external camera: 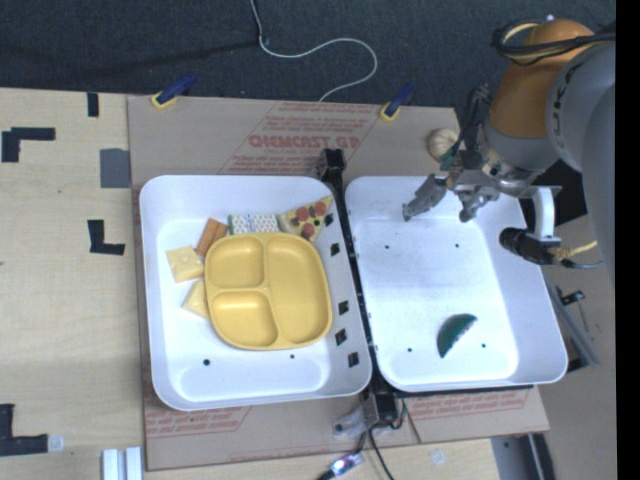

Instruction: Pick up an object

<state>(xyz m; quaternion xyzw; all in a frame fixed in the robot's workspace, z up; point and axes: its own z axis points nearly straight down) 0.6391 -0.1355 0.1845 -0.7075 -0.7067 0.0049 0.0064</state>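
Gripper (442,205), its 2 fingers spread and holding nothing, hangs over the right bin's (520,368) far end, well apart from the green object (457,333) near its front.

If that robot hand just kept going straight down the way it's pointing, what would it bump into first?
Probably the bare white floor of the right bin. The hand hangs over its far end; the dark green object lies well nearer the camera, though depth is hard to judge.
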